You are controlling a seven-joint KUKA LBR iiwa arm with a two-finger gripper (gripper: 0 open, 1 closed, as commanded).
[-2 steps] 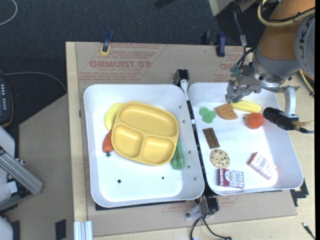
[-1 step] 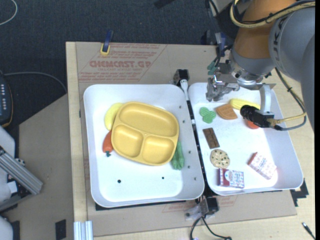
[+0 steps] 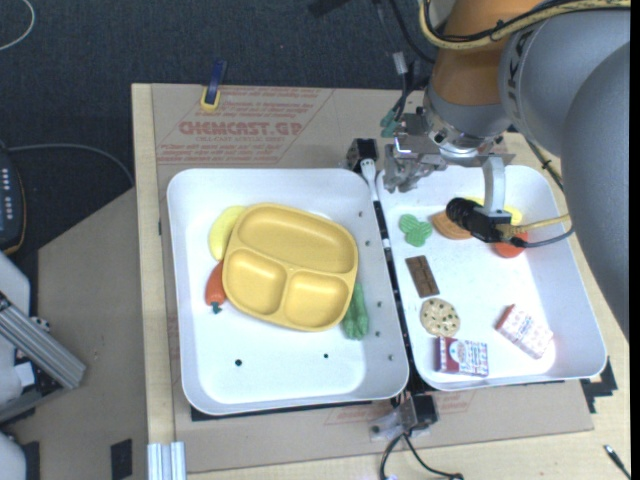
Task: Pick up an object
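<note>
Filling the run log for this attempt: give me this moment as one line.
gripper: over right bin's far-left corner | holding: nothing seen | nearest: green toy | left bin: yellow tray

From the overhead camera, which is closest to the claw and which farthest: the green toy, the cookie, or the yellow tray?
Measured from the claw, at the right bin's top left:
1. Green toy, just below it.
2. Cookie, lower in the same bin.
3. Yellow tray, over in the left bin.

One camera, up high, looking down

I see both white bins, the left bin (image 3: pixel 190 268) and the right bin (image 3: pixel 575 298), from above at a slant, fairly near; the arm (image 3: pixel 560 58) comes in from my right.
</note>
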